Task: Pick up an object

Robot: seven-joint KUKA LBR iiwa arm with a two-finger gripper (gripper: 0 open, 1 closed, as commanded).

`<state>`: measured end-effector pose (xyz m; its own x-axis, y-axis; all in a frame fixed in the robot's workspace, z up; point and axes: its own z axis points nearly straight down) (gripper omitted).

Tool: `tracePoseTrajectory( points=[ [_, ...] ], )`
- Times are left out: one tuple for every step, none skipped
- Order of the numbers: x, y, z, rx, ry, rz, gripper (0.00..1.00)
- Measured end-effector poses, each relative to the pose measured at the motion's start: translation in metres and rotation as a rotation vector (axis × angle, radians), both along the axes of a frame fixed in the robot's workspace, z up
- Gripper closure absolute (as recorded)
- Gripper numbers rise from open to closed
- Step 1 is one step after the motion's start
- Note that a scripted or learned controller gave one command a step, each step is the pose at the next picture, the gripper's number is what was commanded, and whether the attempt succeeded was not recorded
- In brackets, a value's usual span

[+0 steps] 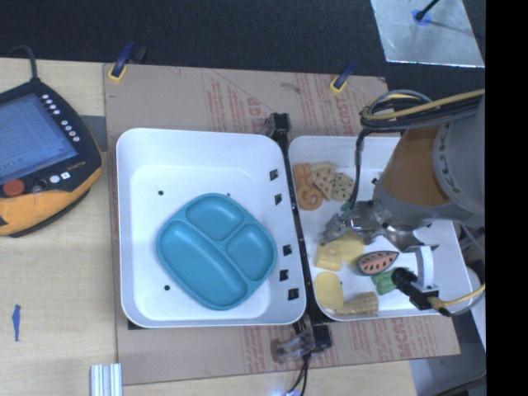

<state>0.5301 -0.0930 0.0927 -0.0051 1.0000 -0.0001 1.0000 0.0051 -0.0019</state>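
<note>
Arm: we see the grey arm (445, 163) with its orange band reaching over the right bin (309, 151), its gripper (345, 221) low among the toy food.
Gripper state: we cannot tell whether it is released or clenched; the metal tip is too small and cluttered to read, and we see nothing clearly caught in it.
Likely target: the pale yellow cheese wedge (340, 252) lies just below the tip, close enough that we judge it the piece being tried for.
Other food: ridged brown pretzels (322, 184) sit just beyond the tip; a watermelon slice (378, 262), a small green piece (384, 284), a smooth yellow lump (328, 287) and a bumpy corn cob (360, 305) lie on the near side of it.
Why so placed: we judge the food is heaped in one bin so a grasp has plenty to land on.
Left bin (132, 221): well away from the tip, it holds a smooth blue divided plate (216, 250).
</note>
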Motion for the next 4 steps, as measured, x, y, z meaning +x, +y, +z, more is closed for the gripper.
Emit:
tracePoseTrajectory(
  points=[
    [0.001, -0.007, 0.0, 0.001, -0.001, -0.002, 0.0],
    [0.011, -0.004, 0.0, 0.0, -0.002, -0.001, 0.0],
    [-0.015, -0.003, 0.0, 0.001, 0.0, -0.001, 0.0],
    [0.004, 0.0, 0.0, 0.0, -0.002, 0.0, 0.0]
  ],
)
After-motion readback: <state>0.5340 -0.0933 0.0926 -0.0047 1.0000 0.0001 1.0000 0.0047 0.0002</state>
